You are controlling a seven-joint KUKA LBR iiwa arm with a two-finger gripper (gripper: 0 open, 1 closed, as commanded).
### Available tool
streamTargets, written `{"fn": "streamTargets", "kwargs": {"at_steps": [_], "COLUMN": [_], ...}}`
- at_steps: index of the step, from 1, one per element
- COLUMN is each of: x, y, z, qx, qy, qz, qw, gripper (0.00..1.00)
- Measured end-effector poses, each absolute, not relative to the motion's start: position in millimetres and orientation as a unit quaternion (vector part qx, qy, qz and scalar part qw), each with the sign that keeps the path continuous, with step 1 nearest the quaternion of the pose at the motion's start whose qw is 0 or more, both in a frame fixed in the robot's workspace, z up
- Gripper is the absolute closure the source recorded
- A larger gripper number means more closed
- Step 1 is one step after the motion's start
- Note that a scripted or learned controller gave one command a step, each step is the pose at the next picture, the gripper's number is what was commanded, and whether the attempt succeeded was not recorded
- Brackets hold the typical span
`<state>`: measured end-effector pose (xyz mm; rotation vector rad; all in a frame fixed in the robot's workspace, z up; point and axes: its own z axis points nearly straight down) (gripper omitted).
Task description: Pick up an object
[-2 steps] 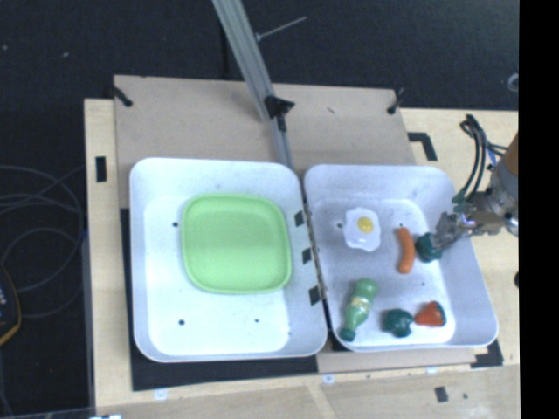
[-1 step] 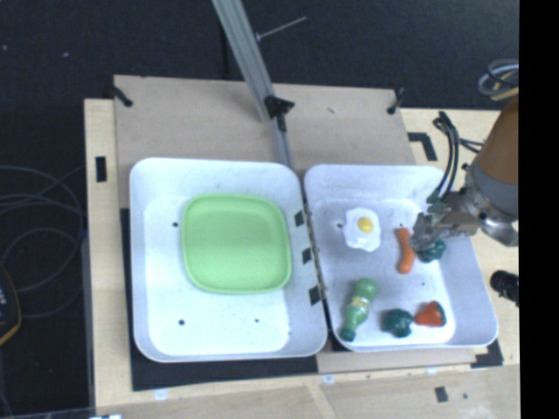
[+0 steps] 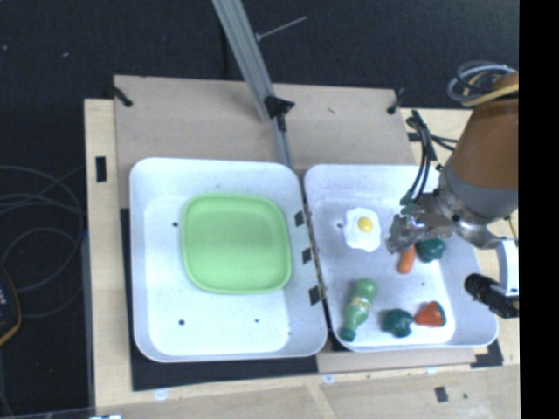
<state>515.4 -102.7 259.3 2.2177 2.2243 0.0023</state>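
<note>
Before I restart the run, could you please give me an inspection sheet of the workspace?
Surface: left bin and right bin side by side on the bench.
Job's things: fried egg, carrot, green bottle, teal pieces and a red piece, all in the right bin.
Clutter: green plate in the left bin.
Grippers: gripper low over the carrot.
Cables: black cables on the arm.
Surroundings: dark floor, slanted metal pole.
</note>
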Motion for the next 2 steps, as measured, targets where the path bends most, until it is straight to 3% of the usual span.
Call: {"fn": "streamTargets", "kwargs": {"at_steps": [2], "x": [514.3], "y": [-3], "z": [234], "qx": [0.706], "qy": [0.708], "qz": [0.0002], "qw": [0.0], "gripper": [1.0]}}
